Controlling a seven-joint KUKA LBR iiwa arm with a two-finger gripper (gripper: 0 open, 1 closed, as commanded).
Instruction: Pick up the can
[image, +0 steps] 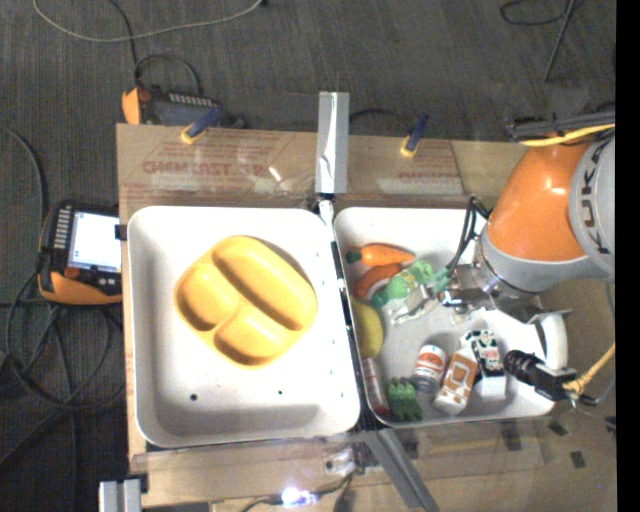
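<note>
From my remote station I see the grey and orange arm (548, 210) reaching into the right bin (440, 222) on the surface, its jaws (440, 293) low over a tangle of green and clear plastic (412, 285); whether they are spread or pressed together I cannot tell, because the wrist and the clutter hide the tips. The can (429, 365), small, red and white with a pale top, stands below the jaws and a little toward the near edge of the bin, apart from them. Just to its right, seen from the jaws, leans a small orange and white carton (457, 380), and beyond that a white packet with dark print (487, 355); a green block (405, 398) lies just below the can. Left of the jaws sit an orange carrot-like toy (382, 256) and a yellow piece (369, 330) against the bin wall. The left bin (150, 300) holds a large yellow divided dish (246, 298). I judge the can light, rigid and smooth-sided, so likely slippery; I would take it across its round body at mid-height, coming straight down, with one finger slipped between the can and the carton.
</note>
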